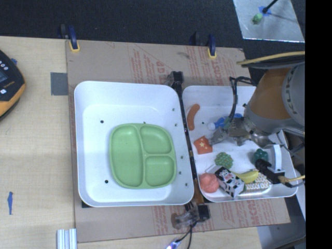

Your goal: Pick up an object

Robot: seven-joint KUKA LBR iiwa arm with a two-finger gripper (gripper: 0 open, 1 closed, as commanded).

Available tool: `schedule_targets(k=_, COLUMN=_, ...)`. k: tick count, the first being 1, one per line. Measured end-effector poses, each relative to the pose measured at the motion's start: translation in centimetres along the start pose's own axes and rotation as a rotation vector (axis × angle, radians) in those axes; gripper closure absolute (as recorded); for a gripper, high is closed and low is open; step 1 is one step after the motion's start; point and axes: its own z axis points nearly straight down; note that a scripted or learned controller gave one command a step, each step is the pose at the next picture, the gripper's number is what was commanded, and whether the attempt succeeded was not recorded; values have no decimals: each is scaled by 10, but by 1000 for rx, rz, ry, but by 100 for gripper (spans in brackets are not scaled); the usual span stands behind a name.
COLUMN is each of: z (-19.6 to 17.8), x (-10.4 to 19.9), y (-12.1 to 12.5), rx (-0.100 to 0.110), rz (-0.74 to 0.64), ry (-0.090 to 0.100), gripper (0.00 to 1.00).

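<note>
You have a heap of small toys in the right bin: a brown sausage near its left wall, a red block with a yellow mark below that, then a green knobbly ball, a pink lump, a black-and-white cow-patterned box and a banana. The gripper sits just right of the red block; the arm hides its fingers, so you cannot tell their state. Left of the right bin, the other bin holds a green divided plate.
</note>
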Motion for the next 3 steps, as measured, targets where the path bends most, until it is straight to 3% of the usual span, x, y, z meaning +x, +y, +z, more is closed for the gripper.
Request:
schedule_targets(k=1, z=0, x=0, y=62, rx=0, rz=-1, ry=0, gripper=0)
schedule_targets(k=2, z=-1, x=30, y=90, rx=1, rz=-1, ry=1, gripper=0)
schedule_targets(k=3, z=0, x=-45, y=97, rx=2, rz=1, ry=0, gripper=0)
